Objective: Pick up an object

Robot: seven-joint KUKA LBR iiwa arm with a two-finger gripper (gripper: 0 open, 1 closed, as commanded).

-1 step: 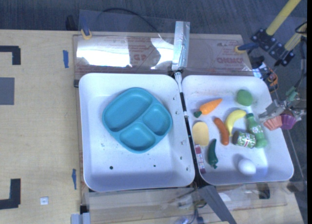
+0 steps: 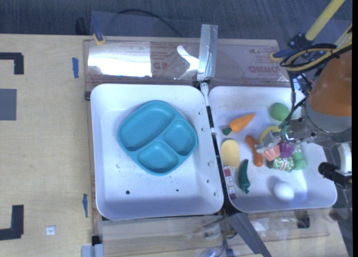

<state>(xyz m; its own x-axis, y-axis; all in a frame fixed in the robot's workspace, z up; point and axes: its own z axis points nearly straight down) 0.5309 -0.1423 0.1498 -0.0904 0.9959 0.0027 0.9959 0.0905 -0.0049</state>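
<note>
Down in the right white bin [image 2: 313,96], my gripper [image 2: 285,138] sits among crowded toys: orange plastic carrot [image 2: 242,121], yellow lemon [image 2: 230,152], white egg [image 2: 283,191]; its grip state I cannot tell. A blue divided plate [image 2: 158,136] fills the left white bin [image 2: 106,188] on the wooden bench [image 2: 39,155].

Illumination is bright and even, with a cool blue cast. Strong glare marks the clear plastic panel [image 2: 148,60] behind the bins. The white bins [image 2: 106,149] are near overexposed. Shadows are soft and short, falling beneath the blue divided plate [image 2: 158,136]. Focus is slightly soft overall, and small toys lack fine detail.
</note>
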